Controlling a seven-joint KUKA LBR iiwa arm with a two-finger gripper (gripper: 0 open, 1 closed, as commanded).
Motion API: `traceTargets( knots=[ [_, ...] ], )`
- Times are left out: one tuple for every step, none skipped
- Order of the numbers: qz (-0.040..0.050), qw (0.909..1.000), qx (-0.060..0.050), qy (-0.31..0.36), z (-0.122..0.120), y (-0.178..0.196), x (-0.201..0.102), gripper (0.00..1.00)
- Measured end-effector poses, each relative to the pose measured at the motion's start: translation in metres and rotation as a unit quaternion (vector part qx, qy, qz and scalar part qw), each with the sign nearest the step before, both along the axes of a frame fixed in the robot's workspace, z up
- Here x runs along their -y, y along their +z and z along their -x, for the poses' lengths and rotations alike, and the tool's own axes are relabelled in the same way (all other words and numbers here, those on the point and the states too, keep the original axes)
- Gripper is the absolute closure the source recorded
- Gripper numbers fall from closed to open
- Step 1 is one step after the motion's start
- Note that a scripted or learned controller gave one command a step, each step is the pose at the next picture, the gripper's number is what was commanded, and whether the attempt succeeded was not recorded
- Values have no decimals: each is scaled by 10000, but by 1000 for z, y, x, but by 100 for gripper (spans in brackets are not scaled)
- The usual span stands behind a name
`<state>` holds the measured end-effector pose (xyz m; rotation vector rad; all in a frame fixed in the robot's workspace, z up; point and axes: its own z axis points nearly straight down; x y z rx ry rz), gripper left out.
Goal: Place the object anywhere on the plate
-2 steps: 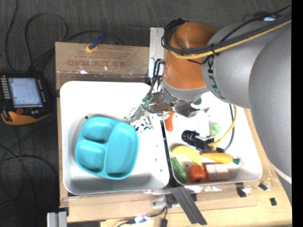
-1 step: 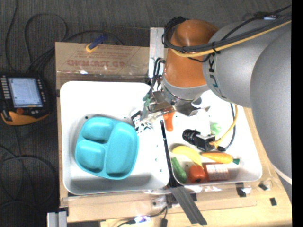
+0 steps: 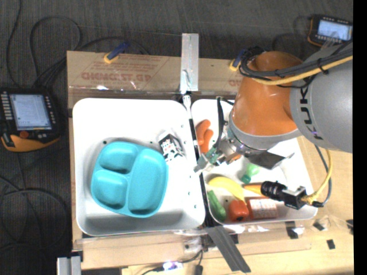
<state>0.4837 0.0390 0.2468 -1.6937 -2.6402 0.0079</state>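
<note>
Claw point(image 3: 209, 158): state cannot be told; no object visibly held.
Risk: arriving empty at blue plate point(image 3: 129, 178), well left of claw.

A cardboard-covered bench point(image 3: 132, 73) carries two shallow white bins side by side. The left bin point(image 3: 86, 119) holds a turquoise divided plate point(image 3: 129, 178) and a small black-and-white object point(image 3: 170, 146) just beside the plate's upper right corner. The right bin point(image 3: 307, 179) holds an orange carrot point(image 3: 203, 133), a yellow banana point(image 3: 225, 185) and several more toy foods, crowded close together.
</note>
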Motion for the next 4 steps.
traceTargets(
  knots=[
    [-4,9989,1,473,-32,-26,-61,100],
    [-8,9989,0,474,-32,-26,-61,0],
    [-11,9989,-32,477,-32,-20,-62,100],
    [-11,9989,-33,476,-32,-20,-62,0]
  ],
)
